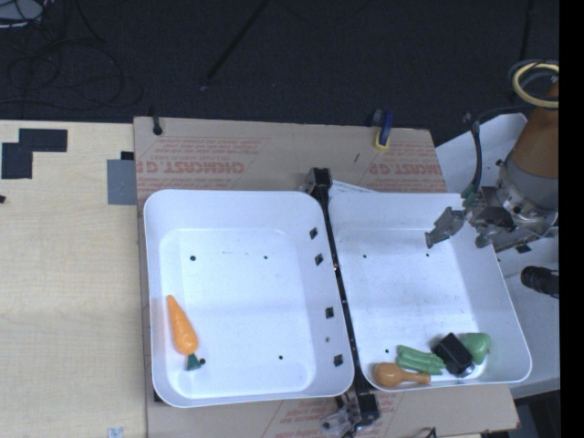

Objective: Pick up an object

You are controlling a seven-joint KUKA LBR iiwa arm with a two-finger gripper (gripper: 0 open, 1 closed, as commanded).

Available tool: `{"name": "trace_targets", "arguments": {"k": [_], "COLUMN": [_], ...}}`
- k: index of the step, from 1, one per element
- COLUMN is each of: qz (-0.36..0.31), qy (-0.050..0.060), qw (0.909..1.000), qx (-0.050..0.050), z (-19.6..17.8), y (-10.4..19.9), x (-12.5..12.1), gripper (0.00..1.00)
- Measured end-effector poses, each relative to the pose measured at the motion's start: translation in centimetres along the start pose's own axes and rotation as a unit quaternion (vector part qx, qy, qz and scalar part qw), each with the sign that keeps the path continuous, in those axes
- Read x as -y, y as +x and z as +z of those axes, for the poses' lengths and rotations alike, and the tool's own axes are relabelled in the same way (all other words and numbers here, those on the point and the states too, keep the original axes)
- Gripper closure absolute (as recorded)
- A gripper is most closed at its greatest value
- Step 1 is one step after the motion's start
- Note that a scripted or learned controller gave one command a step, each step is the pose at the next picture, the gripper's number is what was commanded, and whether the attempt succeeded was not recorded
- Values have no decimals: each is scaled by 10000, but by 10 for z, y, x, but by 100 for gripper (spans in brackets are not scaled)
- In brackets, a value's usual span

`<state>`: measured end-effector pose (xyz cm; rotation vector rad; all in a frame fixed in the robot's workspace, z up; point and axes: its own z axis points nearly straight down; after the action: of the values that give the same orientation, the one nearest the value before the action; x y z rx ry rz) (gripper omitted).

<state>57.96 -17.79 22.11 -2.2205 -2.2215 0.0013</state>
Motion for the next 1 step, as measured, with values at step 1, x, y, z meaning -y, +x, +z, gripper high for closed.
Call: {"name": "trace_targets", "arguments": {"k": [1], "qz": [-3], "qy": [3], "qw": [10000], "qx": [-2], "z": [-10], "y": [-1], "x": [0], "gripper": [100]}}
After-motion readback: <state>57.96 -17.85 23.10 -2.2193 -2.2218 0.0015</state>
